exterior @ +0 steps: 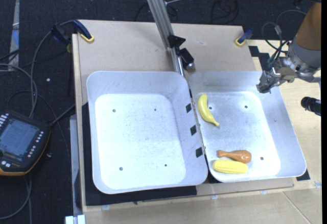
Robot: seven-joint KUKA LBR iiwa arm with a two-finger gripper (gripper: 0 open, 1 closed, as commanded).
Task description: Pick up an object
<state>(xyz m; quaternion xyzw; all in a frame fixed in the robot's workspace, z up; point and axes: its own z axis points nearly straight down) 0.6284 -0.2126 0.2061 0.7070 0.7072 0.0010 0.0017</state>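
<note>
A yellow banana (206,109) lies in the right bin (265,116), close to its left wall. Near the bin's front edge rest a brown drumstick (236,155) and, just in front of it, a yellow corn cob (230,167). My gripper (265,85) hangs over the bin's far right corner, well away from all three objects. Nothing shows under it.
The left bin (138,131) stands beside the right one, with a row of black clips along the shared wall. A slanted metal pole (161,14) rises behind the bins. Cables and a pendant (18,141) lie on the floor at left.
</note>
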